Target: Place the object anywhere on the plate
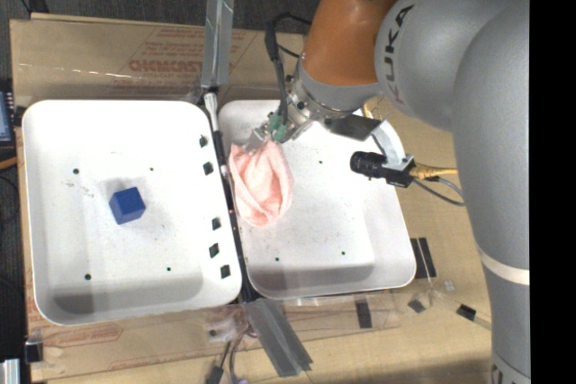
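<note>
At the left side of the right bin (pixel 378 238), a pink cloth (pixel 261 180) hangs bunched, its top pinched between the fingers of the gripper (pixel 274 129). Its lower folds appear to rest on the bin floor. Left bin (pixel 54 193) holds a blue cube (pixel 128 204), well apart.

1. "KUKA", dark letters partly visible, on the grey robot arm housing (pixel 450 31) at 2 o'clock.
2. Faded red print on the brown cardboard sheet (pixel 108 58) at 11 o'clock, illegible.
</note>
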You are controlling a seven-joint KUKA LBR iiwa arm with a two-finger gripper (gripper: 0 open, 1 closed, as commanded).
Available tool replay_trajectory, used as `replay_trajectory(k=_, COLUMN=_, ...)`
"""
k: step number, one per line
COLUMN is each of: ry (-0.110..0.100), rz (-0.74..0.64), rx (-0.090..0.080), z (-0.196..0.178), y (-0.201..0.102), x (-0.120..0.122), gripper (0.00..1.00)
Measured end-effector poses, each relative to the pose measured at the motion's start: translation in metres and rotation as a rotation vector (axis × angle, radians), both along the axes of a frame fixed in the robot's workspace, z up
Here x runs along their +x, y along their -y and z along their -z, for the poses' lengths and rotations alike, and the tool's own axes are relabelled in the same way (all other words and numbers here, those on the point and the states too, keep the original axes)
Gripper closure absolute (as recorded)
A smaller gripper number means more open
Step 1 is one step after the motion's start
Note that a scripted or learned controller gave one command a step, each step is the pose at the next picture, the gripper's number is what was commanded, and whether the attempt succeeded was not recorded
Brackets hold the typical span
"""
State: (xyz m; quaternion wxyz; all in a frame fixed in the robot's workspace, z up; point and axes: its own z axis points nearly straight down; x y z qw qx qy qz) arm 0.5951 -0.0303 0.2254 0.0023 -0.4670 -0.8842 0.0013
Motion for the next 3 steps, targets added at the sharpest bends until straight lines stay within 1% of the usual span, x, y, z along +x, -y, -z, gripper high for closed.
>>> replay_trajectory(k=1, ry=0.003, rz=-0.405, rx=0.001, z=-0.011, y=-0.043, x=-0.016, gripper=1.00)
replay_trajectory(k=2, ry=0.003, rz=-0.807, rx=0.002, z=-0.004, y=-0.084, x=-0.026, gripper=1.00)
replay_trajectory(k=3, ry=0.001, rz=-0.975, rx=0.003, z=-0.005, y=-0.130, x=-0.047, gripper=1.00)
